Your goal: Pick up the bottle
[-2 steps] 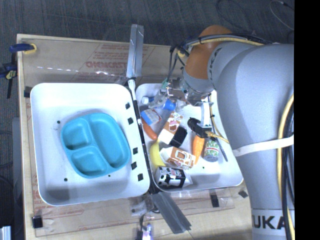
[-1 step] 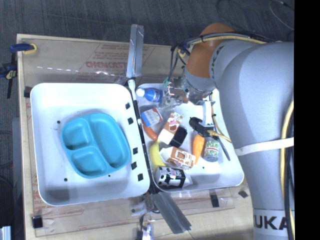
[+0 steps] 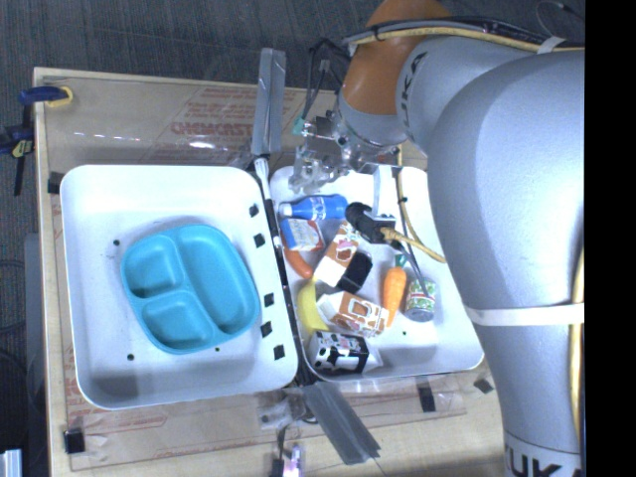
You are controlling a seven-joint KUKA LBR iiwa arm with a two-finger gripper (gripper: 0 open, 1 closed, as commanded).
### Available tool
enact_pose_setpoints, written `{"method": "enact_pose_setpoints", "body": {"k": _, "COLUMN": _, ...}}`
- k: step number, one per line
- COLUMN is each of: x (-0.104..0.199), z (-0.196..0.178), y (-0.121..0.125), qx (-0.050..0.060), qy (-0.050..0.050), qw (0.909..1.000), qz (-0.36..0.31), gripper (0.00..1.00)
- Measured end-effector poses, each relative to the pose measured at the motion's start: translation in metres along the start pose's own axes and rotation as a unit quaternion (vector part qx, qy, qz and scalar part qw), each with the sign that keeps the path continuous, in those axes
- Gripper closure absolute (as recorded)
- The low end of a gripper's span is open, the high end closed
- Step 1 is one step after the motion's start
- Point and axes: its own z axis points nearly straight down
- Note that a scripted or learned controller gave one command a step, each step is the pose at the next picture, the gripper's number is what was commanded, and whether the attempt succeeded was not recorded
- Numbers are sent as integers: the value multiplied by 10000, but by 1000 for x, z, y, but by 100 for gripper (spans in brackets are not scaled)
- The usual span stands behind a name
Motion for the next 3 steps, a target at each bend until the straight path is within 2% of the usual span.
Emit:
{"method": "enact_pose_setpoints", "body": {"k": 1, "x": 0, "z": 0, "y": 0, "qx": 4, "qy": -1, "qw": 10000, "qz": 4, "gripper": 0}}
{"method": "enact_pose_setpoints", "body": {"k": 2, "x": 1, "z": -10, "y": 0, "qx": 15, "qy": -2, "qw": 10000, "qz": -30, "gripper": 100}}
{"method": "enact_pose_setpoints", "body": {"k": 3, "x": 1, "z": -10, "y": 0, "qx": 17, "qy": -3, "qw": 10000, "qz": -33, "gripper": 0}}
